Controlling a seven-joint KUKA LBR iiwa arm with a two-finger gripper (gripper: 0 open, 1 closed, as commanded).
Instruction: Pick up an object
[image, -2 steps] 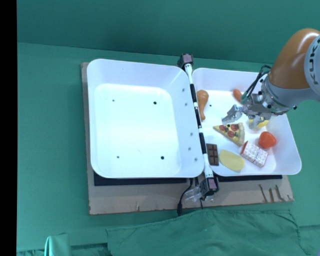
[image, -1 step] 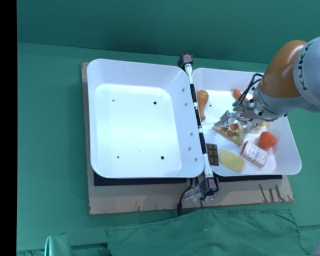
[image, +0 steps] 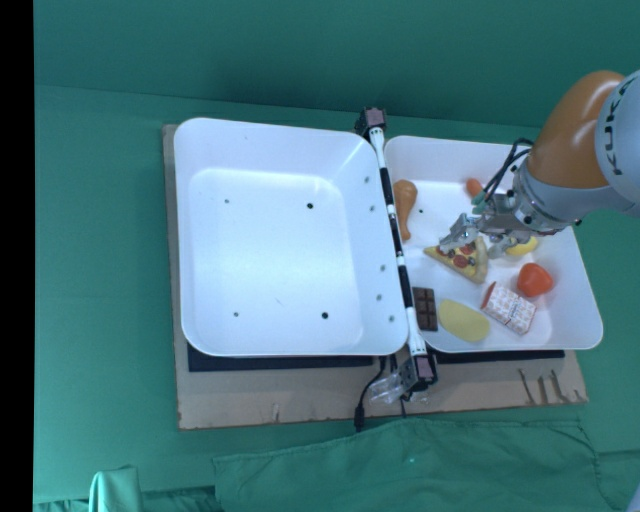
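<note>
- Two white bins: left bin (image: 280, 250), right bin (image: 580, 320).
- One drumstick (image: 405, 203).
- One pizza slice (image: 462, 260).
- One chocolate bar (image: 425, 308).
- One yellow oval piece (image: 464, 320).
- One red-and-white carton (image: 509, 309).
- One red pepper (image: 535, 279).
- One small orange piece (image: 473, 186).
- One yellow piece (image: 522, 246), partly hidden.

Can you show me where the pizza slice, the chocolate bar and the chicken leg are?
pizza slice (image: 462, 259), camera view, on its topping.
chocolate bar (image: 425, 308), camera view, its middle.
chicken leg (image: 405, 197), camera view, its thick end.
</note>
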